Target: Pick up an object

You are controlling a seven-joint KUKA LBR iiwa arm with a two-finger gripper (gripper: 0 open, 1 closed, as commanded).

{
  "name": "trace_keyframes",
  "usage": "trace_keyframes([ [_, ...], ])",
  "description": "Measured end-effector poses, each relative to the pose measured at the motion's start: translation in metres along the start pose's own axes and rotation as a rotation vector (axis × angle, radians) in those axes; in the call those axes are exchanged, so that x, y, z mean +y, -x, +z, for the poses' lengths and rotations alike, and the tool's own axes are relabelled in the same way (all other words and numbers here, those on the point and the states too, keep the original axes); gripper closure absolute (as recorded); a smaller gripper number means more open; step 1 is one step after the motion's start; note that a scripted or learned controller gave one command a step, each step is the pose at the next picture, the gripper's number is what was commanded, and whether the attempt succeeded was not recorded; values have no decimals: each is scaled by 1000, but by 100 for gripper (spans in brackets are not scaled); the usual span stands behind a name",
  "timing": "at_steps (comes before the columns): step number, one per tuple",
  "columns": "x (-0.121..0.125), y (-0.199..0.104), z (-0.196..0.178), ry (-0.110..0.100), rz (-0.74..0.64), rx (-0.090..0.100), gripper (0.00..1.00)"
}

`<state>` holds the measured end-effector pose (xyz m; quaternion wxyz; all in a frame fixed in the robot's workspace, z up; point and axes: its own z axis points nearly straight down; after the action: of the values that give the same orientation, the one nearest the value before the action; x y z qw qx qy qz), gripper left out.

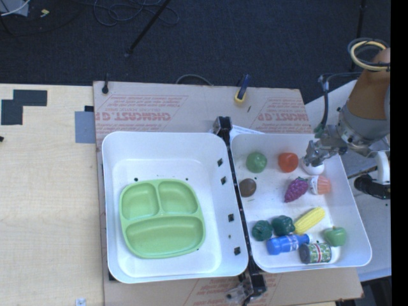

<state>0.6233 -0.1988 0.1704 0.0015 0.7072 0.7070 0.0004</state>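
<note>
Nothing seen held yet; gripper (317, 153) state can't be told. Orange ball (287, 162) just beside, purple grapes (296, 189) below; pick remains.

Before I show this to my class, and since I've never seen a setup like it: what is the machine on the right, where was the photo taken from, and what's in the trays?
The camera looks down at a slant on two white bins. The grey and orange shape on the right is a robot arm; its gripper hangs over the right bin, near its far edge. I can't tell whether it holds anything. That bin carries toy food: a green ball, an orange one, purple grapes, corn, a blue bottle and more. The left bin holds a green divided plate.
</note>
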Motion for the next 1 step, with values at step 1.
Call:
trace_keyframes([
  [1,1,1,-54,2,0,0,100],
])
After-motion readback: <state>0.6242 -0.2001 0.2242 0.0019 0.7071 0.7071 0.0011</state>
